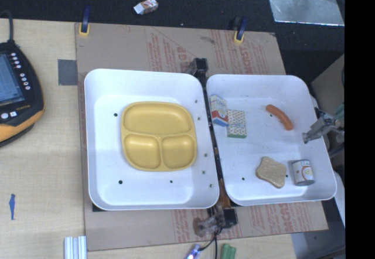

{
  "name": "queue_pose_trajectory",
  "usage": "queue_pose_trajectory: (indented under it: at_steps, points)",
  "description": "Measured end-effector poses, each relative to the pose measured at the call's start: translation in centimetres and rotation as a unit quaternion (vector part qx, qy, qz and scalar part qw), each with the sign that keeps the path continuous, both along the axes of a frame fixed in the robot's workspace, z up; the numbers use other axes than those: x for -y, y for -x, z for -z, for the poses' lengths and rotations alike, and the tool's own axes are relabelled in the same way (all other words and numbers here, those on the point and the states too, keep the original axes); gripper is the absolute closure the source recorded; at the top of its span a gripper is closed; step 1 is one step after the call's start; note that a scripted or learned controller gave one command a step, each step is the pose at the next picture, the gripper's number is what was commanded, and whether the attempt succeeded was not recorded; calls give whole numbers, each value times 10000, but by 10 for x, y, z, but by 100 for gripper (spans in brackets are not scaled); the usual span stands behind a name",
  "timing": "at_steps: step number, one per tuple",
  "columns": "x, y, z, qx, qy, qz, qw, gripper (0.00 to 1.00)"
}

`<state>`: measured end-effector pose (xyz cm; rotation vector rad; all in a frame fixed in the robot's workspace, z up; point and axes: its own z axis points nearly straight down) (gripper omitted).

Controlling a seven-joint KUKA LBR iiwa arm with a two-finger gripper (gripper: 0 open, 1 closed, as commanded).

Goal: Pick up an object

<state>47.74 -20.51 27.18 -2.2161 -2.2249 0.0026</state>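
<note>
The right white bin (258, 85) holds a small red, blue and white carton (218, 110) next to a patterned packet (237, 123), both near its left wall. An orange sausage (279, 116) lies toward the back right. A tan slice of bread (271, 171) and a small tin can (302, 172) sit at the front right. My gripper (316, 129) juts in over the bin's right rim, right of the sausage and above the can, with nothing seen in it.
The left white bin (99, 135) carries a yellow divided plate (158, 135). A teach pendant (14, 94) lies at the far left of the bench. Clamps (238, 30) hold the cardboard sheet at the back edge.
</note>
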Motion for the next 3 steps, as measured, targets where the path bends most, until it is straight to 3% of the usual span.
queue_pose_trajectory:
  at_steps: [1,2,3]
  points:
    - [6,-12,85,-11,2,-9,10000,0]
    - [7,-48,142,-17,0,-11,10000,0]
    - [-10,-99,159,-7,5,-15,10000,0]
